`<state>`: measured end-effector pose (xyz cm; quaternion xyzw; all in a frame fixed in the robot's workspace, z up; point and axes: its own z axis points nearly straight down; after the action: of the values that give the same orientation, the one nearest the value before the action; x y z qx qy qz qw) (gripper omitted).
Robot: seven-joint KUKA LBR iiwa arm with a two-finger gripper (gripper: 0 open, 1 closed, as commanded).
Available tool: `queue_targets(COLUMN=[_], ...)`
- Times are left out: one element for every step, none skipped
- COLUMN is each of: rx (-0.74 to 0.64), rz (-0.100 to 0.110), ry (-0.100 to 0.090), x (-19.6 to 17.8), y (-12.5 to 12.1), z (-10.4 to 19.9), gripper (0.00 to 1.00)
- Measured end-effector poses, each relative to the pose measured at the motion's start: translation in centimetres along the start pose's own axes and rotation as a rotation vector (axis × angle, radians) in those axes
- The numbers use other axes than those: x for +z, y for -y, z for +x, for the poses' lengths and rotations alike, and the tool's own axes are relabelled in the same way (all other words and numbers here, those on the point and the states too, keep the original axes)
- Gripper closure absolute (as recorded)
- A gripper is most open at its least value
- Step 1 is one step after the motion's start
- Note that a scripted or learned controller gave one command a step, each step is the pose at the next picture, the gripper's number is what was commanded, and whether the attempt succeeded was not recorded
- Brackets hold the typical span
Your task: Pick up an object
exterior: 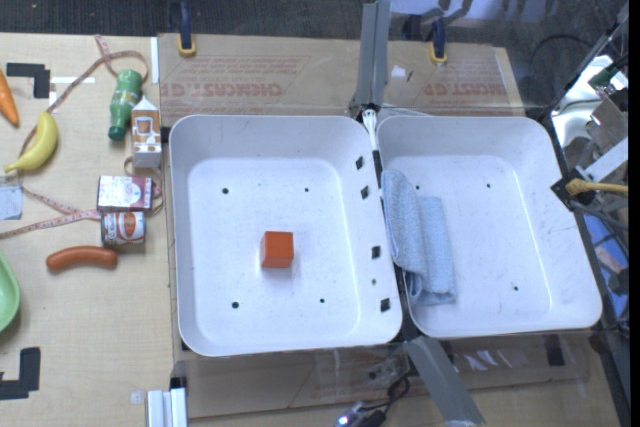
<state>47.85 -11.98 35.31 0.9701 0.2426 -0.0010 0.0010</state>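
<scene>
Over at the far right edge, beyond the right bin, some of the robot's hardware sits off the bench; I cannot tell how its tool is set. The orange block rests near the middle of the left bin, free floor all round it. A blue-grey cloth lies along the right bin's left wall (bunched lengthwise). Toy food litters the wooden bench at left.

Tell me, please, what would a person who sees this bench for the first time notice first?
Probably the orange block, alone near the middle of the left bin. Next, the folded grey-blue cloth lying along the left wall of the right bin. Then the toy foods left of the bins, such as the banana and sausage.
</scene>
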Motion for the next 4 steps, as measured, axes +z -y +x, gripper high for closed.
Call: queue_targets(rx=[0.280, -0.323, -0.112, 0.261], rz=[0.003, 0.002, 0.004, 0.002], ry=[0.002, 0.001, 0.003, 0.001], x=[3.4, -4.2, 7.2, 7.3], y=[3.5, -3.4, 0.9, 7.1], z=[3.1, 3.5, 8.8, 11.3], gripper=[1.00, 1.00, 1.00, 1.00])
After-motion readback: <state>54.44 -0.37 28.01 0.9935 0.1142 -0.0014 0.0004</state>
